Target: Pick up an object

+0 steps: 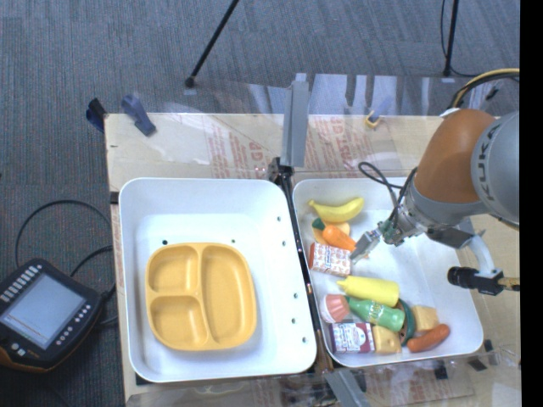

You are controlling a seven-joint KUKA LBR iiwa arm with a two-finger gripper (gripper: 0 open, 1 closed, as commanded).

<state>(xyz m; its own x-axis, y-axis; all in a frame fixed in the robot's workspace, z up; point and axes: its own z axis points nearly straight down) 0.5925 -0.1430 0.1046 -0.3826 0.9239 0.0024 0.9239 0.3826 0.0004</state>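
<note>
My gripper (365,246) reaches into the right bin (450,270) from the right, its tip just right of an orange carrot (338,237) and above a small red-and-white carton (330,259). A yellow banana (337,209) lies at the bin's back left. Nearer the front lie a yellow bottle (370,290), a green bottle (378,314), a red-and-white can (334,308), another small carton (351,337) and an orange sausage-like piece (428,338). Nothing shows between the fingers.
The left bin (153,210) holds a yellow divided plate (201,295). A grey upright post (294,130) stands behind the seam between the bins. A handheld control pendant (38,312) lies on the floor at left.
</note>
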